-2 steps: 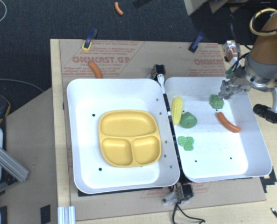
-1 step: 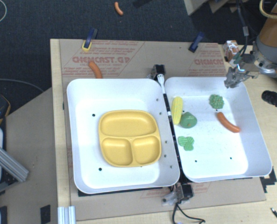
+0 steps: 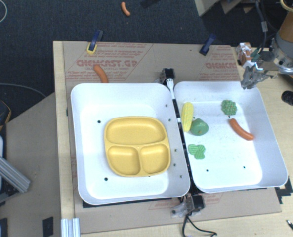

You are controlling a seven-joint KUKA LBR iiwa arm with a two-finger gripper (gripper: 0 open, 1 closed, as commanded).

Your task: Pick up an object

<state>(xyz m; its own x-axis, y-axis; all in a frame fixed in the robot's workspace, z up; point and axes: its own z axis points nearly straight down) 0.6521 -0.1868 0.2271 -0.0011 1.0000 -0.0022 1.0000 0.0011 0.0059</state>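
Upper right of frame: tool [image 3: 248, 82] above the right bin [image 3: 265, 132] far rim, grip state cannot be told. Right bin holds corn cob [image 3: 187, 116], green pepper [image 3: 199, 127], broccoli [image 3: 229, 107], sausage [image 3: 241, 130], lettuce piece [image 3: 196, 151]. Left bin [image 3: 87, 132]: 1 yellow tray [image 3: 136, 146]

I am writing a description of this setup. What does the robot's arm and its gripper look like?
The arm is grey metal, rounded, with an orange band above the wrist. Dark cables run along it. The gripper is small, silver-grey, with an orange-and-white part beside it.
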